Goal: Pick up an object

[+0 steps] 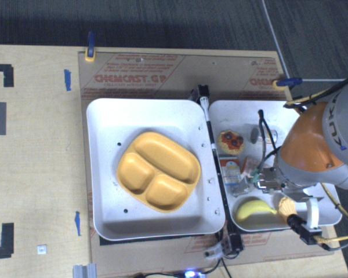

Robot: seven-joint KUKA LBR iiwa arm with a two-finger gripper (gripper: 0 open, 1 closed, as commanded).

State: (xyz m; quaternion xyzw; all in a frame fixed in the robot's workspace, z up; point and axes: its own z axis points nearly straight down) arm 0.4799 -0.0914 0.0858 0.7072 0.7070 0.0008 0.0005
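Camera view looks down on a pale wooden tabletop [35, 172] carrying two white bins side by side. Left bin [104, 126] holds a yellow divided tray [158, 169] lying upside down near its middle, three rounded humps facing up. Right bin [243, 112] is more crowded: a small round red-and-yellow object [231, 142] sits toward its far left part, a clutter of small packaged items [235, 172] lies just below that along the wall shared with the left bin, and a yellow banana-like object [254, 209] rests at the near edge. The arm's orange band [307, 143] and grey wrist [301, 175] hang over the right half of this bin, hiding much of its floor. The gripper [265, 181] is down among the clutter, just above the yellow fruit and beside the packaged items; black cables [265, 138] loop over it. How far apart its fingers stand cannot be told, nor whether anything lies between them.
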